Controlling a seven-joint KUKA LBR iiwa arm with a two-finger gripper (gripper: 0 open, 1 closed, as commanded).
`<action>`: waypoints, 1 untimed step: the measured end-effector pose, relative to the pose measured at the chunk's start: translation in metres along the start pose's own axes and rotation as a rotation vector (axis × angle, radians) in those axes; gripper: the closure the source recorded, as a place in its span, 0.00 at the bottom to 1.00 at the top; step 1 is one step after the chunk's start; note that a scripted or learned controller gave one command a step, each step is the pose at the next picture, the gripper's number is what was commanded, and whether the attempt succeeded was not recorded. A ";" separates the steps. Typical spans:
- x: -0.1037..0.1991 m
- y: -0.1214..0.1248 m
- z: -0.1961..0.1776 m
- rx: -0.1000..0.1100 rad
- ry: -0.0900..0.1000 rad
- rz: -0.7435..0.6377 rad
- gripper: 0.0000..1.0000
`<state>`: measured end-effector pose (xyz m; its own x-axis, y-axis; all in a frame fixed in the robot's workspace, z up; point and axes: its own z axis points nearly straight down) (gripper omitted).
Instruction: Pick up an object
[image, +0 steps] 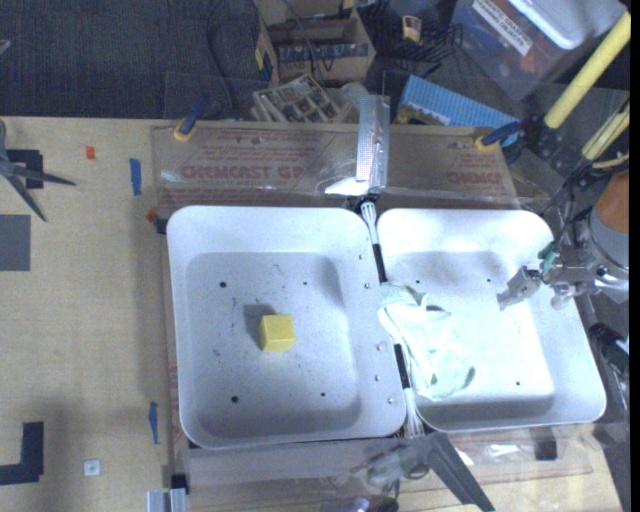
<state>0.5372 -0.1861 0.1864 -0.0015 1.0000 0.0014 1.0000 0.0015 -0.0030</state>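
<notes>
Gripper (520, 287), blurred over the right bin (480, 235), finger state unreadable; yellow cube (278, 332) in the left bin (200, 240), edges skewed, no long axis.

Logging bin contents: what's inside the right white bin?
The right white bin holds a crumpled white cloth against its left wall, draped onto the divider. Whatever lies beneath the cloth is covered.
</notes>
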 end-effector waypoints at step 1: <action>0.000 0.000 0.000 0.000 0.000 0.000 0.00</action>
<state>0.5372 -0.1861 0.1864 -0.0014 1.0000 0.0015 1.0000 0.0015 -0.0030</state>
